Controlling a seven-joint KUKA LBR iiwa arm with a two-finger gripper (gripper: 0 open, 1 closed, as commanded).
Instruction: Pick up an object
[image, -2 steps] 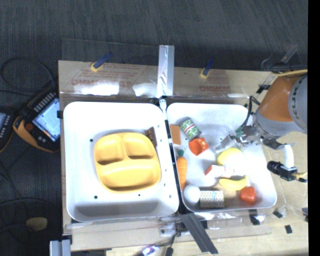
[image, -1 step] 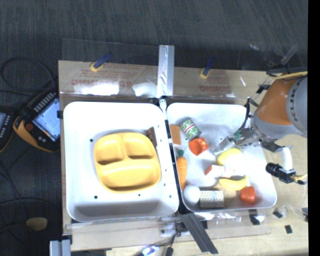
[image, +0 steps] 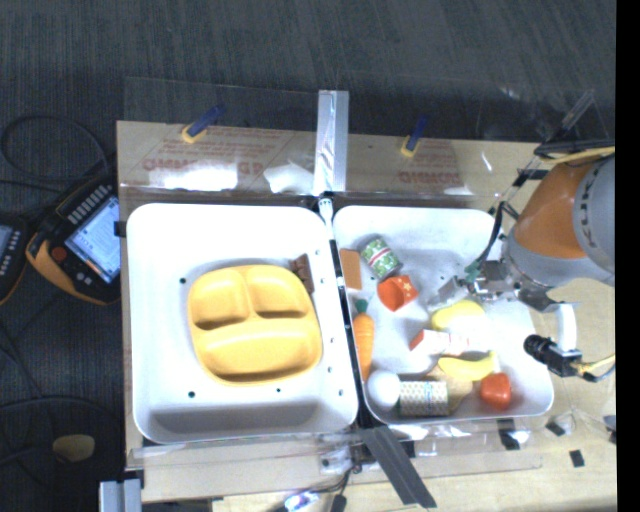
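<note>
The gripper (image: 478, 283) hangs low over the right bin (image: 440, 222), just beside the yellow lemon-like piece (image: 458, 314); whether it grips anything I cannot tell; nothing looks lifted, so the pick seems still undone; other toys lie near the lemon.

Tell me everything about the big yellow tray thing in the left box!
The yellow plastic divided tray looks smooth and a bit shiny, with rounded corners. It has three sunken sections: two smaller ones side by side at the far edge and one wide one at the near edge. It lies flat, face up, near the middle of the left shallow white bin, resting on the bin's floor. A small brown object sits at its far right corner; whether they touch is unclear.
</note>
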